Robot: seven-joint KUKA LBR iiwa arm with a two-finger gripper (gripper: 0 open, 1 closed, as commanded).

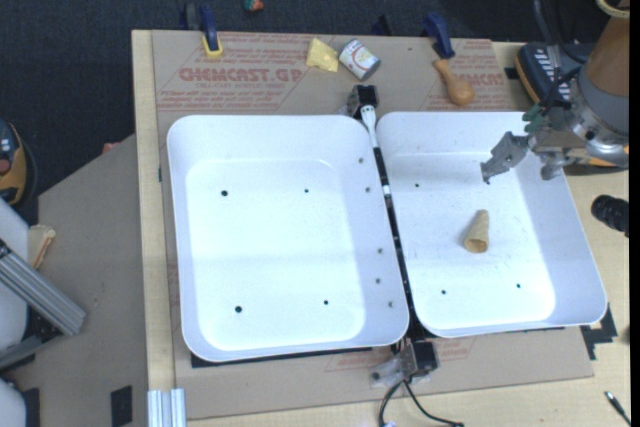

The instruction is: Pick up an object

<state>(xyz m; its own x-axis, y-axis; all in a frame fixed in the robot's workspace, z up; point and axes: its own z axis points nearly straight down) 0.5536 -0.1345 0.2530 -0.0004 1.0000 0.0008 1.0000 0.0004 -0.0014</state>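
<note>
Camera view: claw (522, 157) open, holding nothing, over right bin (560, 300); tan cone (477, 231) (apart, unobstructed) below.

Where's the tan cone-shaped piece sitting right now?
In the camera view the tan cone-shaped piece lies on the floor of the right bin, near its middle, below and slightly left of the gripper and apart from it.

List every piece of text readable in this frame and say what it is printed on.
"CHEMCAST G P": red print on the brown paper-covered board behind the left white bin; the last letters are uncertain.
Red print on the board's right side: too blurred to read.
Small white box: markings too small to read.
</note>
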